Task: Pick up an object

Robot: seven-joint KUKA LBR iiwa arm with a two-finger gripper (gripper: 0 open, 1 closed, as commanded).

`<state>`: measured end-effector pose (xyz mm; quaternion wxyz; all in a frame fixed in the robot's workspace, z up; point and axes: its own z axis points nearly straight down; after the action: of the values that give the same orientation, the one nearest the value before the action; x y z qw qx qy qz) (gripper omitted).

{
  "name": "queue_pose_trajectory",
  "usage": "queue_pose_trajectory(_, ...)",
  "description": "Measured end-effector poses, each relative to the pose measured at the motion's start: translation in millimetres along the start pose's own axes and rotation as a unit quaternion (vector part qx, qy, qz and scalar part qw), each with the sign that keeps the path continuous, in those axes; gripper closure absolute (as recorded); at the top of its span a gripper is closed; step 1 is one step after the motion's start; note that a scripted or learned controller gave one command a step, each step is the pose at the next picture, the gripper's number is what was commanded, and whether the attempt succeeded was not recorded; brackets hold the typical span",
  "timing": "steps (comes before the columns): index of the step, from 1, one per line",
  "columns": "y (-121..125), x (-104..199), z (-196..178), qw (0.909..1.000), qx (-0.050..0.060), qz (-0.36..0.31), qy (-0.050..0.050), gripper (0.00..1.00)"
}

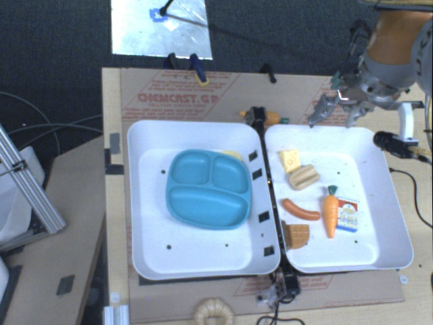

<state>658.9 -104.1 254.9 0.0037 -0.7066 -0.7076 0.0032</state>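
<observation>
**Toy food left lying as hand hung above bin's far edge**

A carrot (329,211), sausage (300,210), bread roll (303,177), cheese wedge (290,160), waffle (296,235) and small carton (348,214) were seen lying in the right bin (385,249). The hand (335,114) was pictured over that bin's far rim, fingers spread, nothing between them. A blue divided plate (208,188) was seen in the left bin (145,181).

Toy foods (318,205) in right bin (389,208)

A dark carpeted floor (54,39) is seen beyond the bench (74,181); a shiny metal sheet (161,19) is laid on it.
</observation>
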Motion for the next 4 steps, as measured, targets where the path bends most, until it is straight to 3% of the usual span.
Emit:
queue_pose_trajectory(1, 2.0, 0.1, -7.6, 1.0, -0.006, -0.001, -0.001, 0.0)
queue_pose_trajectory(2, 11.3, 1.0, 49.9, 1.0, -0.004, -0.002, -0.001, 0.0)
queue_pose_trajectory(4, 3.5, 10.0, 140.9, 1.0, -0.004, -0.002, 0.0, 0.0)
